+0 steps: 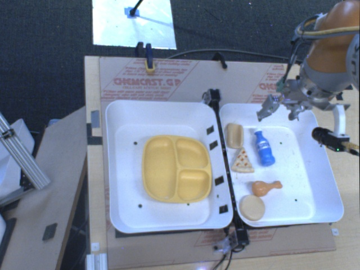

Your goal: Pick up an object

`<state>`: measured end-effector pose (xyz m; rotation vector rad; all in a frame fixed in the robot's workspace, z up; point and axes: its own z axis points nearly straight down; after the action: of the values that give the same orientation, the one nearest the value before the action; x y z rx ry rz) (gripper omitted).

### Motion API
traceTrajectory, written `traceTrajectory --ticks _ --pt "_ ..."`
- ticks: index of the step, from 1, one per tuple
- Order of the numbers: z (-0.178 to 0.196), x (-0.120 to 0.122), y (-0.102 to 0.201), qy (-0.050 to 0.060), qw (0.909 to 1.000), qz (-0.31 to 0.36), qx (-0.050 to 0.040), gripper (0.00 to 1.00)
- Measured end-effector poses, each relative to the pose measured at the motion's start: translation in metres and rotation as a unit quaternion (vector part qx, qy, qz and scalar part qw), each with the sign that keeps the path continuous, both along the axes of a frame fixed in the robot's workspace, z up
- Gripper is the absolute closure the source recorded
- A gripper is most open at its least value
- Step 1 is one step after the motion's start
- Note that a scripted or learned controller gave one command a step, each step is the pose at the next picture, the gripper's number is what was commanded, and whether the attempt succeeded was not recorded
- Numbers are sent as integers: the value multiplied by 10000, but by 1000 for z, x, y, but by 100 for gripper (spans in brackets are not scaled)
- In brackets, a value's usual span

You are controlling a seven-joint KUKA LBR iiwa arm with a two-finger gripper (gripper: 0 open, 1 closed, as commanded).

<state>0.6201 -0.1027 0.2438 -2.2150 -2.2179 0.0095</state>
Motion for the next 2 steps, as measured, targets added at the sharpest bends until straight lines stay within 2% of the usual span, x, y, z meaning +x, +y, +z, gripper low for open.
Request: traceTrajectory --ticks 1,2 --pt "6 2 0 -52 10000 9 -6 0" --pt "-49 5 10 -35 10000 20 -2 0"
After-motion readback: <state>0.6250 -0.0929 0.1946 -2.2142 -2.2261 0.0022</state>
